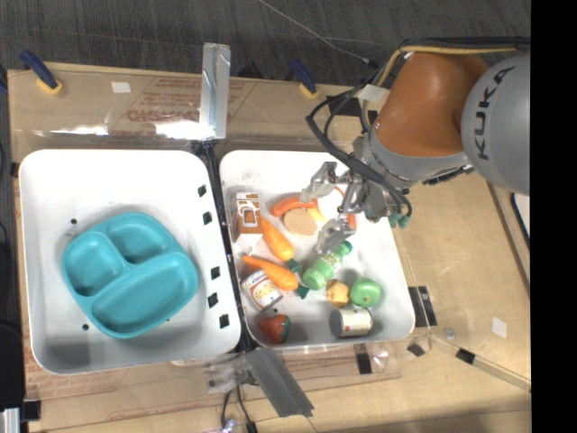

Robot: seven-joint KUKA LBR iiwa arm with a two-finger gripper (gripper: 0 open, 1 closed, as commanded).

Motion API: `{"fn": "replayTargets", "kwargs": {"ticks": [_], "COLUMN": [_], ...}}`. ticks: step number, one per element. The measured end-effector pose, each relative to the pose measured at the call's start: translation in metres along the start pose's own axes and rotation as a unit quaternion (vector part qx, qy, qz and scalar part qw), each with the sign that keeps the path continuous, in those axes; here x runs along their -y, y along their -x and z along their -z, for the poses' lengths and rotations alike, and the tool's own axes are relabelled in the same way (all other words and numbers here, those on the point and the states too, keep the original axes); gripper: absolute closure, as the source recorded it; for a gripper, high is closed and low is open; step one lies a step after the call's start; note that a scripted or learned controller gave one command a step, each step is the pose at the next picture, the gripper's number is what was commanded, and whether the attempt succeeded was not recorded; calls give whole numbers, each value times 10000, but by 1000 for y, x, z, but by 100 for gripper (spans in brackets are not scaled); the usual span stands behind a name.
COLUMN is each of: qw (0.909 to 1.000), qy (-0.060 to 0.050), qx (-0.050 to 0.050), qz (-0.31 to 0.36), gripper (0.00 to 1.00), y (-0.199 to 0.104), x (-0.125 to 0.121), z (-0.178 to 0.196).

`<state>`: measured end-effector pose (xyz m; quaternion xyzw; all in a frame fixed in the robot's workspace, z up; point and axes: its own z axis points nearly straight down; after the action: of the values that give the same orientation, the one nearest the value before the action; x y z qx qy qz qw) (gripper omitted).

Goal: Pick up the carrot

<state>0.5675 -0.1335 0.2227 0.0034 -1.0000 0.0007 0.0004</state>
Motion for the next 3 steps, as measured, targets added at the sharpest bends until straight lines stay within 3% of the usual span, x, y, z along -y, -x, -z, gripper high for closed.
{"fn": "replayTargets", "kwargs": {"ticks": [1,2,3], "qw": [9997,9996,9958], "qy": [22,11,-3], "qx": [-45,-5,20], "qz": [248,273,915], "gripper": [0,0,0], "y": [-52,-84,-41], "x": [-4,-34,-42], "z": [-120,-132,-130]}}
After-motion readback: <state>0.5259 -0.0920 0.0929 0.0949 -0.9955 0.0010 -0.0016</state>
